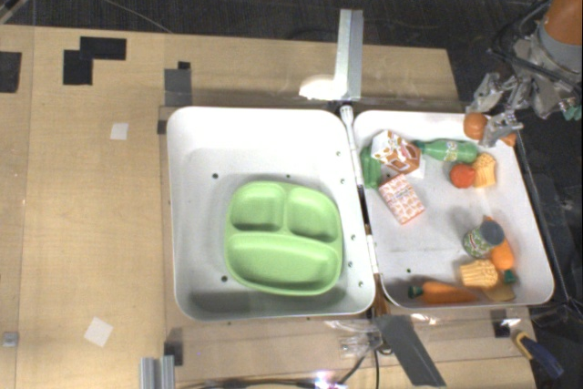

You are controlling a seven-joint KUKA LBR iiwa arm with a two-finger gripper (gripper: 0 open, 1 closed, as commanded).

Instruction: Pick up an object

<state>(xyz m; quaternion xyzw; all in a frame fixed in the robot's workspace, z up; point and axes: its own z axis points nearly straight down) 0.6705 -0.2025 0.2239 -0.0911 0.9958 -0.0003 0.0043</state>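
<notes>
Camera view, from my remote station. Two white bins sit side by side on the bench. The left bin (196, 196) holds one item: a green divided tray (284, 237) with three compartments, lying flat near the bin's middle.

The right bin (537, 241) holds the clutter. At its far left, a green bottle-like piece (446, 150) lies on its side, and a small printed packet (397, 155) rests over its left end. Just near of that lies a pink patterned packet (402, 199). To the right of the bottle I see a red round item (464, 177) touching a yellow-orange piece (485, 169). Toward the near right corner sit a dark-topped round can (483, 238), a small orange ball (503, 257) and a yellow ridged item (479, 272), all close together. A carrot (444, 292) lies along the near wall.

The gripper (496, 116) is above the far right corner of the right bin. An orange round object (475, 124) sits at the fingers, over the bin's far rim; I cannot tell whether the jaws pinch it or merely stand beside it.
</notes>
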